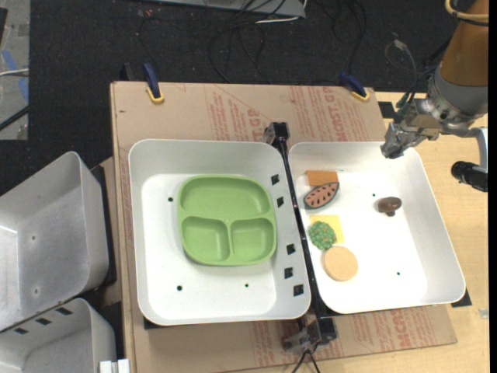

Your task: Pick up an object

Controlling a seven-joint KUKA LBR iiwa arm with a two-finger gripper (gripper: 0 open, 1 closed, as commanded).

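Progress on the task is at the beginning, as I judge it: nothing is lifted and all objects lie in their bins. Left bin (147,208), far to the left of the jaws, holds the green divided tray (228,220). Right bin (435,231) lies just below the jaws and holds the small things. Gripper (394,146) hangs at the upper rim of this bin, and nothing is between the fingers; if the jaws are spread or pressed together, I cannot tell.

Below and left of the jaws are the tan round disc (340,263), the orange block (321,179), the watermelon slice (321,196) and the green bumpy piece (321,235) on a yellow square (331,224). Small brown object (389,205) lies nearest, right below the jaws. Choosing, descending, closing and lifting are all left to do.
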